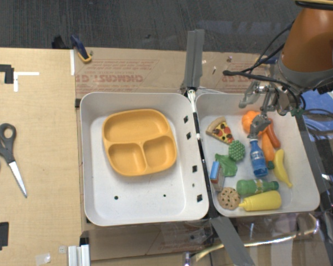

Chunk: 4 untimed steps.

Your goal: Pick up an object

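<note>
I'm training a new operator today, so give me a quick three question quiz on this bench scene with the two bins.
1. True or false: the yellow divided plate lies in the left bin.
2. Which toy lies nearest the claw: A) cookie, B) orange fruit, C) mustard bottle?
3. What tool lies on the bench left of the bins?

Key: 1 true. 2 B. 3 scissors.
</note>
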Each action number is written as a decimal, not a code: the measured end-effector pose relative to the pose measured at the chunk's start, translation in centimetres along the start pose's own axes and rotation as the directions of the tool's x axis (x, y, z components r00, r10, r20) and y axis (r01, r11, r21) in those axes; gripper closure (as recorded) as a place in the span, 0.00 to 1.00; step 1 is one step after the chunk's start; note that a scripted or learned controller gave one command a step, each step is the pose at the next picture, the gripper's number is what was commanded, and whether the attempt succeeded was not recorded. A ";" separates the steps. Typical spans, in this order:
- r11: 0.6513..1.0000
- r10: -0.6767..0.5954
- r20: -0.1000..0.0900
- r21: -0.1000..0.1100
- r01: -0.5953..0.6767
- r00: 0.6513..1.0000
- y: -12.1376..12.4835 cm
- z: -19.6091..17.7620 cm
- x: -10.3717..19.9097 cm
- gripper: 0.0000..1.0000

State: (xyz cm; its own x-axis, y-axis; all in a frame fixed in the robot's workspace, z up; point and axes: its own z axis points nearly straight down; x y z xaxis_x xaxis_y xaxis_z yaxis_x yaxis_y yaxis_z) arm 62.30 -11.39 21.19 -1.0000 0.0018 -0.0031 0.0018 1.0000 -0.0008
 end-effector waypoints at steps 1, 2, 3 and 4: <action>1.000 -0.010 0.010 0.002 0.010 1.000 -6.8 10.6 -3.0 0.00; 1.000 0.002 0.002 0.000 -0.002 1.000 -6.2 11.9 2.3 0.00; 0.997 0.071 0.005 0.000 -0.071 0.997 -5.2 11.8 5.3 0.00; 0.990 0.140 0.000 -0.001 -0.140 0.990 -5.0 11.9 7.4 0.00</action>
State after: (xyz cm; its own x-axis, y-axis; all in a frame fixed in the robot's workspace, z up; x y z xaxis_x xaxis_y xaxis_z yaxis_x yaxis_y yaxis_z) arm 54.91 -16.43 9.25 -0.9899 0.1418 -0.0029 0.1418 0.9899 0.0006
